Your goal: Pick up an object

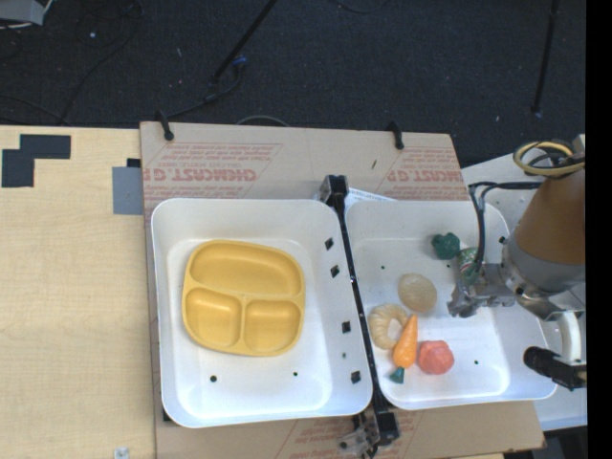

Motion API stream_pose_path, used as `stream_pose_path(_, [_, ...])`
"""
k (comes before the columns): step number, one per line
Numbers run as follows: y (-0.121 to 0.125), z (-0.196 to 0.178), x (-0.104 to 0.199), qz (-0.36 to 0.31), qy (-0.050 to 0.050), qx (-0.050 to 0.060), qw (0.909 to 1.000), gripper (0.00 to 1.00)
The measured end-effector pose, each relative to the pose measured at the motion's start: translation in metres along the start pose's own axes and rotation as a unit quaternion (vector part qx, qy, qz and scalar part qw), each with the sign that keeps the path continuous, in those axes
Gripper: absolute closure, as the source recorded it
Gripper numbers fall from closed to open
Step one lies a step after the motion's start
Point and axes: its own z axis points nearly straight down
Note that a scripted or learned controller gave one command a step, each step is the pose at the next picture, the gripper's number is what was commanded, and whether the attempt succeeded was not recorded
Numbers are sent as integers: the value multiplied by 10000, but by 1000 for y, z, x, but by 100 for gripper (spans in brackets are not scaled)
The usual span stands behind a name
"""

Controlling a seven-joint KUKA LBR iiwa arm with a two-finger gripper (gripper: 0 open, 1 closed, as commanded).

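Observation:
The right bin (497,371) holds several toy foods. A green piece (445,246) lies near its back, a beige round piece (417,292) in the middle, and a pale bun-like piece (386,323) to the front left. An orange carrot (406,341) leans against the bun, and a red round piece (435,357) sits just right of the carrot. My gripper (466,297) hangs low over the right bin, just right of the beige piece and below the green one. I see nothing held in it.
The left bin (172,371) carries a yellow divided plate (245,295). A black divider (349,295) runs between the bins. The grey arm with its orange band (555,220) and cables comes in over the right bin's right rim.

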Motion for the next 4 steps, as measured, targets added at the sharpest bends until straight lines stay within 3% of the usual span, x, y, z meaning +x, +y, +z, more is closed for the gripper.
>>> stream_pose_path(2, [-6, -106, -12, 1, -6, -9, 10000, 100])
stream_pose_path(4, [-17, -116, 88, -14, 13, 24, 10000, 100])
